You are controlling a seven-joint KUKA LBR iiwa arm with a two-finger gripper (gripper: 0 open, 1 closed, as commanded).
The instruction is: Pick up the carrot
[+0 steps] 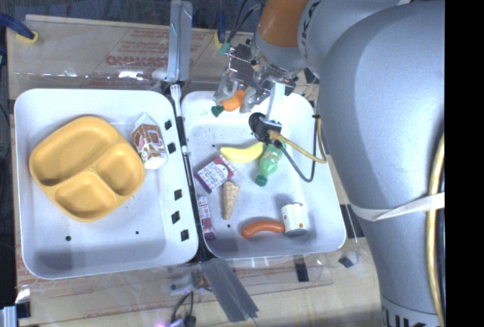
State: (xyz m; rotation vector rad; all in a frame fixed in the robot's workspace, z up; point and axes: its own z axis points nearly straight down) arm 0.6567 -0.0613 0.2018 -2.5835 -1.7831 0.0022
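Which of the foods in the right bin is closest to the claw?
The carrot, orange with a green tip, right at the claw in the bin's far left corner. The banana, ice cream cone and sausage lie farther toward the front.

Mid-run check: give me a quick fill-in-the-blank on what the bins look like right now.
1. The yellow divided tray lies in the ____ bin.
2. The hand is at the right bin's ____ edge, over the carrot.
3. The banana lies beside a ____ bottle.
4. The sausage lies next to a white ____.

Missing words: left; far; green; can
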